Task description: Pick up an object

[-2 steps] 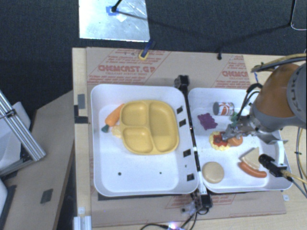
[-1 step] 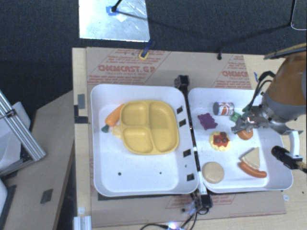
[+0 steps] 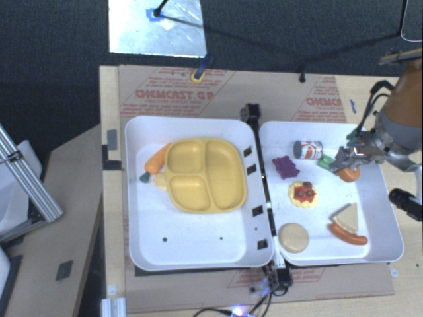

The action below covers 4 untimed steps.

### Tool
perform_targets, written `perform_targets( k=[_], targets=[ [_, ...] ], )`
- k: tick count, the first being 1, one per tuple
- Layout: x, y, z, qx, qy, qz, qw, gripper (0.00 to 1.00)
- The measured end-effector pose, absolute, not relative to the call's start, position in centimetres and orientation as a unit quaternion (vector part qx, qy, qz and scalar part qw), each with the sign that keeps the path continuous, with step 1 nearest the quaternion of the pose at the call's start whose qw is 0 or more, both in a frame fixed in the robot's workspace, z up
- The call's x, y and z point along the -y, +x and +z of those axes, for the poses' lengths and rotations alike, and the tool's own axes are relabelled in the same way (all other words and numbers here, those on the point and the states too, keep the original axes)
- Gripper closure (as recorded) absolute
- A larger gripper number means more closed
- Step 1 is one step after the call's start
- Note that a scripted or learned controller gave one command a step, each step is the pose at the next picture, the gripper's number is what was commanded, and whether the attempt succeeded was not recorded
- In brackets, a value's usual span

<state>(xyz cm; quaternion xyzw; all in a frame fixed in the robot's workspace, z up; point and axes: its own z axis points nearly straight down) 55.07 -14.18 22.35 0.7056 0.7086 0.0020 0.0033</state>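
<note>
On the tabletop point(image 3: 112, 197) sit two white bins. The pincer point(image 3: 348, 160) hangs low in the right bin point(image 3: 390, 210), right at an orange piece point(image 3: 349, 174) and a green block point(image 3: 325, 162); whether it pinches anything, I cannot tell. A can point(image 3: 307, 150) lies nearby.

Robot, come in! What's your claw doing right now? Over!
Gripper low in right bin, over an orange item beside the can. Grasp not confirmed. Green piece close alongside.
</note>
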Motion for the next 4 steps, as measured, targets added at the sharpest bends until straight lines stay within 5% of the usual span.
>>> perform_targets(
  k=[4],
  targets=[
    [-5.6, 54.4, 21.6, -0.711, 0.704, 0.0012, -0.001, 1.0]
  ],
)
